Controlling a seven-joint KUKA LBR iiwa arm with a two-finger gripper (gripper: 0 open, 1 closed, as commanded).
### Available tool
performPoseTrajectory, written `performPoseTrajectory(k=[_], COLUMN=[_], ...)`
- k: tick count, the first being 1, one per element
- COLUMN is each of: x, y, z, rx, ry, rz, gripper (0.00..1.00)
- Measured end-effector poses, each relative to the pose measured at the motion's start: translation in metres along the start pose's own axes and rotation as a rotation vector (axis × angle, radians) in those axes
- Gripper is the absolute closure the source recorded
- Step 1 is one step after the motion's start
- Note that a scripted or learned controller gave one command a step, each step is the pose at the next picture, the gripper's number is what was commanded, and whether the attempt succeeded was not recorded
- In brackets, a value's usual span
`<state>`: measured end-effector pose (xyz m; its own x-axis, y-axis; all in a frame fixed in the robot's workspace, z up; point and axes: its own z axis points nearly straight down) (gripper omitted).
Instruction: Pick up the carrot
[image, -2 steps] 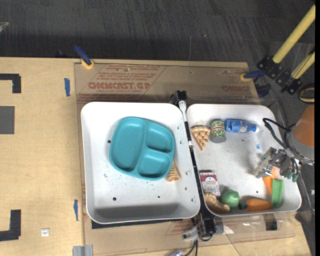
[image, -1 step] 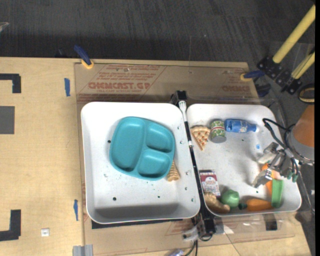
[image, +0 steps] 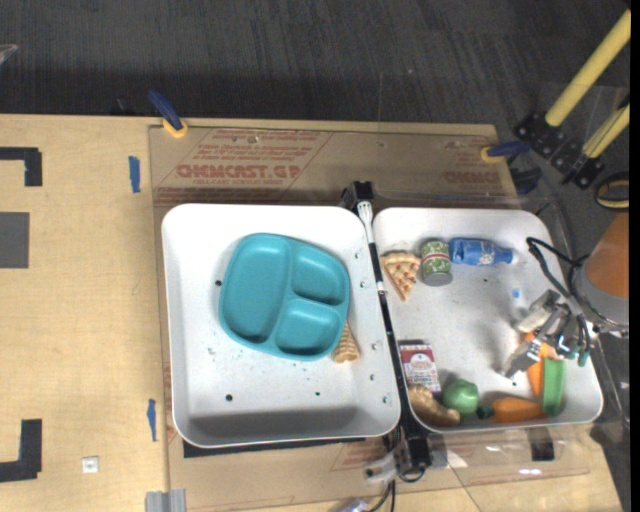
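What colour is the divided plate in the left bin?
Teal blue: the three-compartment plastic plate, seen clearly in the overhead camera view.

Teal divided plate (image: 283, 296) in left bin (image: 190, 320); can (image: 435, 261), bottle (image: 478, 252) in right bin (image: 460, 320)

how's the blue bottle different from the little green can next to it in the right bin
The blue bottle lies on its side; the green can stands upright, its round top facing the camera. The blue bottle is long and slim, the green can short and stubby. The blue bottle is blue with a paler band, the green can green with a pale label. Both sit by the right bin's far wall, close together.
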<state>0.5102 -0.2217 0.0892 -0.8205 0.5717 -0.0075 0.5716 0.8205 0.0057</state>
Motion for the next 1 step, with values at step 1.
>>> performPoseTrajectory(k=[1], x=[0.0217], y=[-0.0084], z=[-0.0002], rx=[-0.010], ry=[0.002], rz=[0.322], gripper=[0.00])
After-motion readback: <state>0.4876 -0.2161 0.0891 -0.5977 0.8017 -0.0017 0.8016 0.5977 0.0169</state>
